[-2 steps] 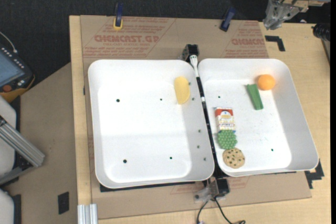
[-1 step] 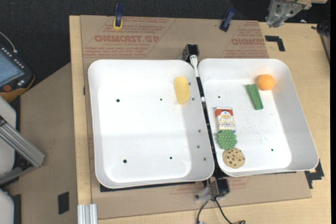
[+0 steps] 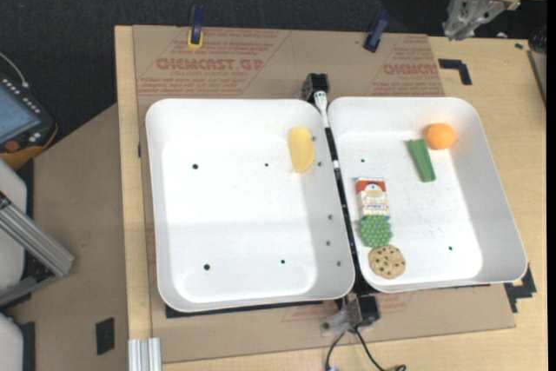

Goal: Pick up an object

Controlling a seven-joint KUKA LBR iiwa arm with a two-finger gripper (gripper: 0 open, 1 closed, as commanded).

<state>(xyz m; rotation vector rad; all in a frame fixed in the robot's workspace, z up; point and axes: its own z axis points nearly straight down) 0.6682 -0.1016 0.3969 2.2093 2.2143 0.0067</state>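
The gripper (image 3: 465, 11) hangs up in the far right corner, off beyond the bins; whether its claw is open or closed I cannot tell. In the right bin (image 3: 495, 213) sit an orange ball (image 3: 440, 135), a green stick (image 3: 421, 160), a small carton (image 3: 373, 196), a green disc (image 3: 375, 230) and a cookie (image 3: 386, 261). The left bin (image 3: 165, 187) holds one yellow piece (image 3: 301, 149) near the divider, with wide open floor.

Yellow piece (image 3: 301, 149) in left bin (image 3: 174, 135)
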